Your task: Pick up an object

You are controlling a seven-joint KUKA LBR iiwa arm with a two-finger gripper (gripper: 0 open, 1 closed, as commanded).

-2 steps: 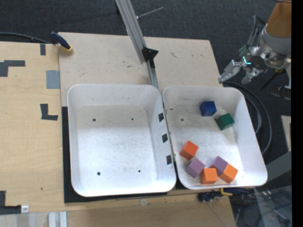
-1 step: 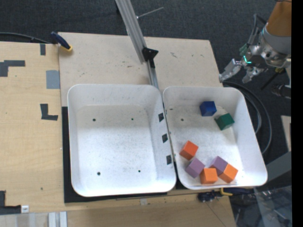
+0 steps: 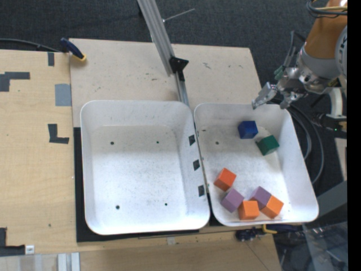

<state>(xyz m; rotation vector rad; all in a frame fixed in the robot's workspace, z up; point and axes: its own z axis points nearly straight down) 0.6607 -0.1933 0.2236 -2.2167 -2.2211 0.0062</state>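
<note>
The right bin [image 3: 299, 168] holds several small cubes. A blue cube [image 3: 247, 130] and a green cube [image 3: 267, 144] lie near its far right side. An orange cube [image 3: 225, 179] sits mid-bin. Two purple cubes [image 3: 232, 199] [image 3: 261, 196] and two orange cubes [image 3: 249, 209] [image 3: 273, 206] cluster at the near edge. My gripper [image 3: 272, 99] hangs above the bin's far right corner, up and to the right of the blue cube. Its fingers are spread open with nothing between them.
The left bin [image 3: 90, 151] stands beside the right one, sharing a raised middle rim. A slanted metal rail [image 3: 161, 33] runs down to the bins' far junction. Black cables [image 3: 313, 140] hang off the bench's right side.
</note>
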